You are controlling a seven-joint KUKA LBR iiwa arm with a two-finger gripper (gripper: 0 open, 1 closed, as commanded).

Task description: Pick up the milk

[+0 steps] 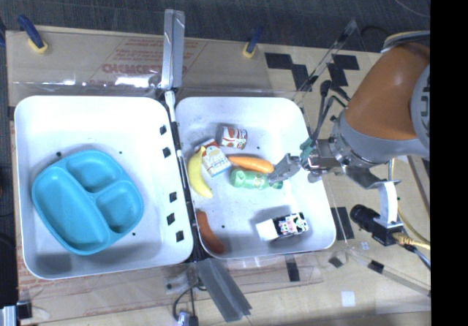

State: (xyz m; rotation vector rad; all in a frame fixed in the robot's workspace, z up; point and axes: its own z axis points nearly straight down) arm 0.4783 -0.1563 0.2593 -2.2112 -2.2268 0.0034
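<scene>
Grey arm (380, 127) reaches leftward, gripper (280, 175) low beside green bottle (247, 180).

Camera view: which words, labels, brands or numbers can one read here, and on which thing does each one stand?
None can be read for certain.
Red print on the cardboard behind the bins: mirrored and blurred.
Small carton beside the banana: label too small.
Brown-and-white carton: label blurred.
White carton with black patches: print too small.

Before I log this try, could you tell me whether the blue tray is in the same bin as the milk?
No, the blue tray lies in the left bin, while the milk lies in the right bin.
</scene>
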